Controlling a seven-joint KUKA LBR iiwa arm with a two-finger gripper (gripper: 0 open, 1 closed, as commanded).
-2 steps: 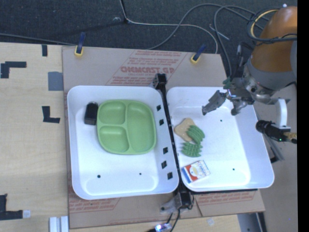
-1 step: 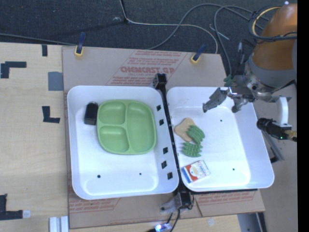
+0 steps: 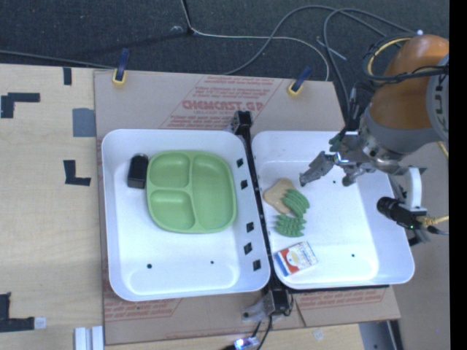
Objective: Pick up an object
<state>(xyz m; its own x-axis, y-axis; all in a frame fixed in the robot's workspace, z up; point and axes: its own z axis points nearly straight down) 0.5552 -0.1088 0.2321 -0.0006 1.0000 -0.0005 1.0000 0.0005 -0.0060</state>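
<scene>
In the right bin (image 3: 365,268) a tan piece (image 3: 276,193) lies near the left wall with two green leafy toys (image 3: 293,211) beside and below it. A small white and red packet (image 3: 295,257) rests near the front. My gripper (image 3: 333,170) hovers over the upper middle of the right bin, to the right of the tan piece, with its fingers spread and nothing between them.
The left bin (image 3: 131,268) holds a green divided plate (image 3: 191,191) and a small black block (image 3: 137,170) at its left. A black divider (image 3: 250,195) runs between the bins. Cables trail across the dark floor behind the bench.
</scene>
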